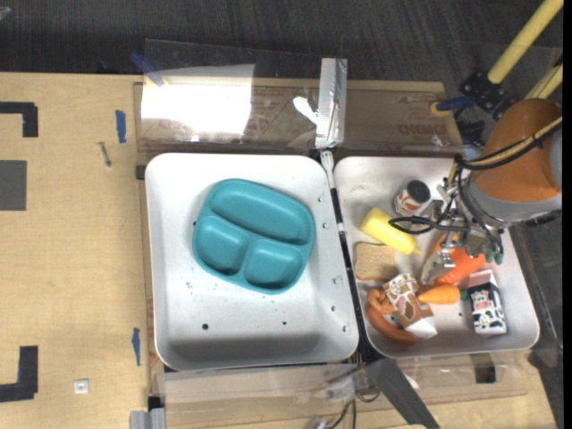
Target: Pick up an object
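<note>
Two white bins sit side by side on the tabletop (63, 239), and all the action is over the right bin (527, 329). The left bin (170, 329) carries one thing, a teal divided tray (255, 233) with three compartments, lying flat near the middle.

Over to the right bin, it's crowded: a yellow block (387, 231) lies tilted toward the left wall, a tan sponge-like square (375, 259) just below it, a small round can (414, 197) near the back. At the front, a brown-and-white carton (408, 298) lies across an orange curved piece (386, 322), an orange carrot-like piece (438, 294) beside it, and a small black-and-white box (484, 311) toward the right.

The arm (523, 164), orange band showing, comes in from the right and hangs low over the middle of this bin. Its hand (444, 256) is down among the clutter, right by a bright orange-red object (466, 264). Fingers apart or together? Cannot tell; cables and metal parts blur that spot, and nothing is visibly gripped.
</note>
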You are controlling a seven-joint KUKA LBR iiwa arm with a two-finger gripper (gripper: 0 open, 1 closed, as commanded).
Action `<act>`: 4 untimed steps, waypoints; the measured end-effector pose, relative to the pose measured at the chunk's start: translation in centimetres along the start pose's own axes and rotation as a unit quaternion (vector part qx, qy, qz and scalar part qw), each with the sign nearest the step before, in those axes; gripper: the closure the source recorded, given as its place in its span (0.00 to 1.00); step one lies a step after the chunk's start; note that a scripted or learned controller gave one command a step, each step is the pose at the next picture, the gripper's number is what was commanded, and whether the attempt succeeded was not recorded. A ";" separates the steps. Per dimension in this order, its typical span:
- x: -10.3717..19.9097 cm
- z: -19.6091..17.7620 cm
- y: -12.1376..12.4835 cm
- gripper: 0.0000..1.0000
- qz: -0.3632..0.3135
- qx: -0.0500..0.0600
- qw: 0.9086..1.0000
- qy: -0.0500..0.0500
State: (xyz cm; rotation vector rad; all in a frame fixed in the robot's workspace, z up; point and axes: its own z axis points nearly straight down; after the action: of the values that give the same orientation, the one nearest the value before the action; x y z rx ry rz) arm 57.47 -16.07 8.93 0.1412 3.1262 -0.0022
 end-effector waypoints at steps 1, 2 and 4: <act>5.2 0.0 -0.7 0.00 0.020 0.000 1.000 0.002; 4.7 -1.3 -0.6 1.00 0.018 0.001 1.000 -0.005; 4.5 -2.4 -0.5 1.00 0.018 0.002 1.000 -0.009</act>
State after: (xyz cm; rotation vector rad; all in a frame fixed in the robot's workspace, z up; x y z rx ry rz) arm 52.92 -16.17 11.25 0.1953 3.1055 -0.0087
